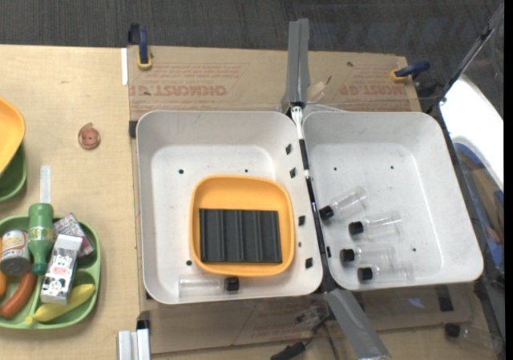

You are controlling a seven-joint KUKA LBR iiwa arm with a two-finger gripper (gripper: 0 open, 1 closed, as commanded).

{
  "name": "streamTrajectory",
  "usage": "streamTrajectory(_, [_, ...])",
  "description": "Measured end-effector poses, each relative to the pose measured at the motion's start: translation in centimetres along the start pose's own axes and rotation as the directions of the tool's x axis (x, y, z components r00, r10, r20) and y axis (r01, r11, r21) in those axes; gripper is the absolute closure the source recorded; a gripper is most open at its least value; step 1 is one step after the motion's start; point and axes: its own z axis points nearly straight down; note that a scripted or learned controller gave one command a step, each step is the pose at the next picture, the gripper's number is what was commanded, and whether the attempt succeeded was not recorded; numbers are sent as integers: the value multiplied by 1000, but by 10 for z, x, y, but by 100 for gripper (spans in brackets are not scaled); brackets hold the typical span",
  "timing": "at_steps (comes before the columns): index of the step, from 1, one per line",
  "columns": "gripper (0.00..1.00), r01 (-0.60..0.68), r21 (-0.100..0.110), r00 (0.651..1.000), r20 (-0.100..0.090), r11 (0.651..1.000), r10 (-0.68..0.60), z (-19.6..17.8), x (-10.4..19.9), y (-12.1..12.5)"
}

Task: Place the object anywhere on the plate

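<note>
Four small clear tubes (374,226) with black caps lying at the 6 o'clock end of the right bin (401,150); a fifth tube (204,286) just off the plate (240,184) at its 6 o'clock, in the left bin (160,190).

Probably light, stiff and slick, likely to roll or squirt out of a pinch; best taken across the middle of the barrel, square to the long axis, clear of neighbours. Lying flat, all of them: uppermost tube (346,201) with cap toward 8 o'clock, the three below with caps toward 9 o'clock, the fifth with cap toward 3 o'clock along the bin wall. Plate carrying a ribbed black insert (240,236).
</note>
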Motion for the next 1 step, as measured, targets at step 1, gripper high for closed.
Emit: streamTrajectory(1, [100, 205, 1, 979, 0, 979, -205, 18, 3, -5])
